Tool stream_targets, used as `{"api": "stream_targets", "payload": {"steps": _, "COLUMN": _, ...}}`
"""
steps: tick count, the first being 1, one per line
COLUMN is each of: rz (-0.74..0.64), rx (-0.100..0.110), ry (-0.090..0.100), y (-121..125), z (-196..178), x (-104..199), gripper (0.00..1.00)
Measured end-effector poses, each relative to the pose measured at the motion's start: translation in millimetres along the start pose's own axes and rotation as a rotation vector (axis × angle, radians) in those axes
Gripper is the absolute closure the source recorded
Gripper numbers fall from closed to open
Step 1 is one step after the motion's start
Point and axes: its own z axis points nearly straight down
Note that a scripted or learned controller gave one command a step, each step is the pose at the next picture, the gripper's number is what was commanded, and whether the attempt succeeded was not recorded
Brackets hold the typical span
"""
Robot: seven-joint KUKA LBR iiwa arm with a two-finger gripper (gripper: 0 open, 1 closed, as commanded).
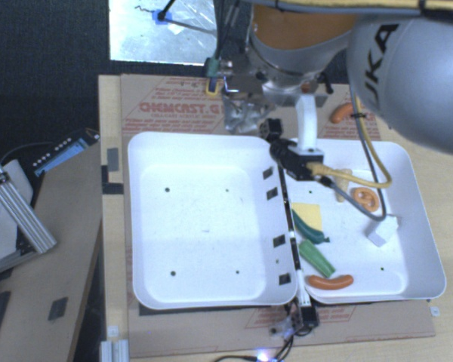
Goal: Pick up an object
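An orange-red sausage-shaped toy is lying nearest, in the right white bin — with a green pod and a yellow wedge behind, all pickable. Farther back the jaws are hanging past the bins' far rim; their state I cannot tell.

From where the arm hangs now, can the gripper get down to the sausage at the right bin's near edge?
Probably yes. The sausage lies alone on the right bin floor with nothing above it; the green piece sits close, leaving little room beside it.

Right bin holds a yellow wedge, green pepper, sausage, pretzel and white block.
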Motion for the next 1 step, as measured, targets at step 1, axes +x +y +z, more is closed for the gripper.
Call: {"api": "stream_targets", "payload": {"steps": 1, "rz": -0.008, "rx": 0.001, "ry": 0.003, "y": -61.3, "z": -27.8, "x": 38.0, "gripper": 1.00}}
